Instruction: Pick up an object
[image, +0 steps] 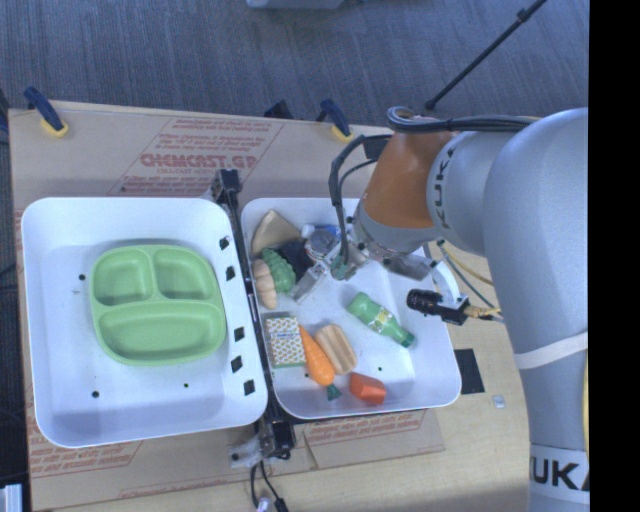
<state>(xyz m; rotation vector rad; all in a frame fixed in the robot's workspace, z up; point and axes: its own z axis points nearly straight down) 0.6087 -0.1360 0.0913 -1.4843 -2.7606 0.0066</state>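
In the left bin (40, 330) a green divided plate (157, 302) lies flat. The right bin (440, 385) holds the candidates: a carrot (318, 362), a green bottle (380, 318), and a crowded far-left corner. My gripper (335, 262) hangs there; I cannot tell its opening or load. The bottle has the most open room.

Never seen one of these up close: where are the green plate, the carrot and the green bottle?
green plate (157, 303), camera view, centre divider.
carrot (318, 364), camera view, orange body.
green bottle (380, 318), camera view, label area.
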